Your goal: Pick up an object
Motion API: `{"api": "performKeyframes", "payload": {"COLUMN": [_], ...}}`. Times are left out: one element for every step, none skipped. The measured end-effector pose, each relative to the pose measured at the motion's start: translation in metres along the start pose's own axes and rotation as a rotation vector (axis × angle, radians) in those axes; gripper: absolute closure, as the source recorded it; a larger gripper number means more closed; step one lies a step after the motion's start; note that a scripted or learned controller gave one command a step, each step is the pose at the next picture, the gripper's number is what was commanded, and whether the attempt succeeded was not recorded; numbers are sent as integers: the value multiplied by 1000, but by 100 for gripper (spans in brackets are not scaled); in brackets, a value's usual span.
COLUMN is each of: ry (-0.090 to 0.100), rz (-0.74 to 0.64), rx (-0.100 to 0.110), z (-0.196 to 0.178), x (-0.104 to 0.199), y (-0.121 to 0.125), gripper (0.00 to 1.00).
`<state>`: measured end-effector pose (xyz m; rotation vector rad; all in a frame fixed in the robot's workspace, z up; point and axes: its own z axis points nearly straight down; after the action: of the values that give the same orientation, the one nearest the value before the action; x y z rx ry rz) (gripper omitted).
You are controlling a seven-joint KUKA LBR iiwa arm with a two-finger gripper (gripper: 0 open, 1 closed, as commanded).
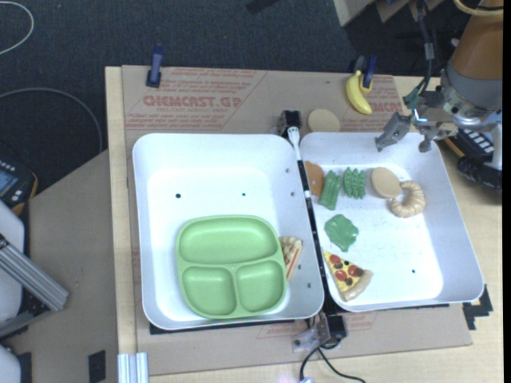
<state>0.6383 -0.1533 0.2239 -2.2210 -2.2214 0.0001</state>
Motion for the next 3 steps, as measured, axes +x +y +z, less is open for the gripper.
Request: {"api": "performKeyframes", "payload": {"ry": [6, 3, 3], "rz": [-2, 3, -10], "rx": [16, 9, -12], "z": [115, 141, 33], "x": [57, 59, 144], "y": [-64, -132, -127], "gripper": [0, 0, 0]}}
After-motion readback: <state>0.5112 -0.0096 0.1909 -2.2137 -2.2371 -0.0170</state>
